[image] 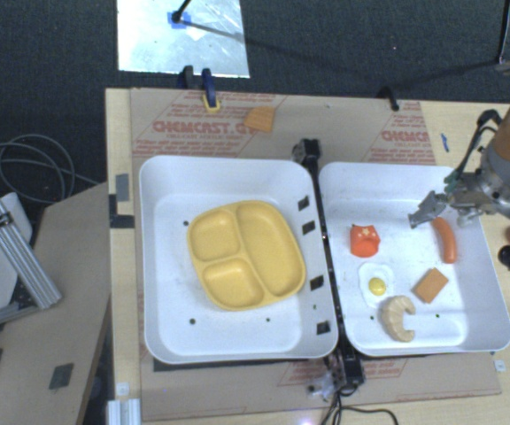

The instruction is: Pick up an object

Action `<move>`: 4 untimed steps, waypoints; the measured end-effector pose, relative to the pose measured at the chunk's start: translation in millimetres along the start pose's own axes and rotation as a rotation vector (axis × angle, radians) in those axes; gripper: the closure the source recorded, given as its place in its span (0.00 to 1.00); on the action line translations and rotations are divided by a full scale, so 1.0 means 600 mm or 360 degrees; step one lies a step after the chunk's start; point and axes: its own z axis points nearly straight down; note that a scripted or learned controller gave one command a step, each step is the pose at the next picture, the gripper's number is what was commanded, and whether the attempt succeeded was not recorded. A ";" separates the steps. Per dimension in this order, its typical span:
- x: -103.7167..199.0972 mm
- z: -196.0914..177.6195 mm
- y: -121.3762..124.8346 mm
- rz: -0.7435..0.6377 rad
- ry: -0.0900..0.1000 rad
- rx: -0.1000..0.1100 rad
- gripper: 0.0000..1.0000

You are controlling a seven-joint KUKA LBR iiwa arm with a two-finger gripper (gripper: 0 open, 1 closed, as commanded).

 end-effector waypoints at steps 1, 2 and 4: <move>0.122 0.184 -0.079 -0.0007 0.0007 0.0009 0.00; 0.021 0.173 0.076 -0.0004 -0.0007 -0.0015 0.00; -0.012 0.170 0.164 -0.0010 -0.0009 -0.0027 0.00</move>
